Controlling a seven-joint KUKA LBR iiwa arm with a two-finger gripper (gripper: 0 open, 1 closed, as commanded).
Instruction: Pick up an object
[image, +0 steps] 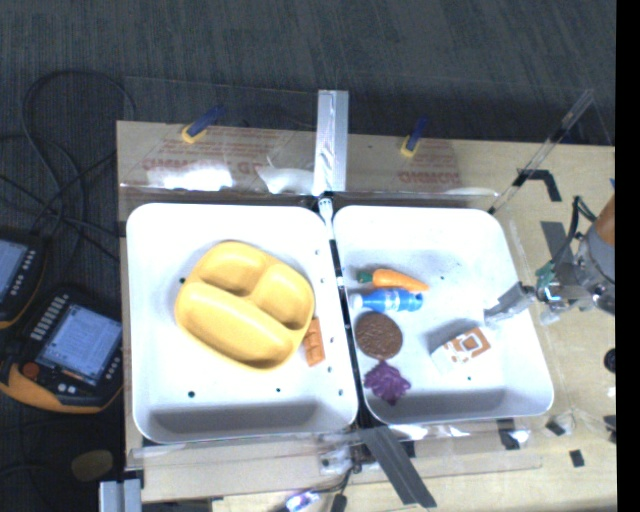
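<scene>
The grey arm enters at the far right edge, with a sliver of its orange band showing at the top, and its two-finger gripper (512, 302) reaches leftward to the right rim of the right-hand white bin (440, 225). One pale finger slants down over the bin's edge; whether the claw is spread or closed cannot be told from this angle, and nothing is visible between its tips.

Just left of that finger lies a small white carton with an orange print (462, 346). Toward the bin's left wall sit an orange toy carrot (394, 279), a blue-and-white plastic bottle lying on its side (384, 300) directly below it, a round brown disc (379, 335) and a purple cluster of toy grapes (386, 380) — all close together in a column.

The left-hand white bin (160, 410) holds a large yellow bread-like foam shape (245, 303), with a small orange waffled piece (314, 341) tucked against its right side.

Both bins rest on a light wooden bench (580, 420). Beyond it the floor is dark carpet (300, 50) with black cables, and two handheld control pendants (60, 345) lie at the left.
</scene>
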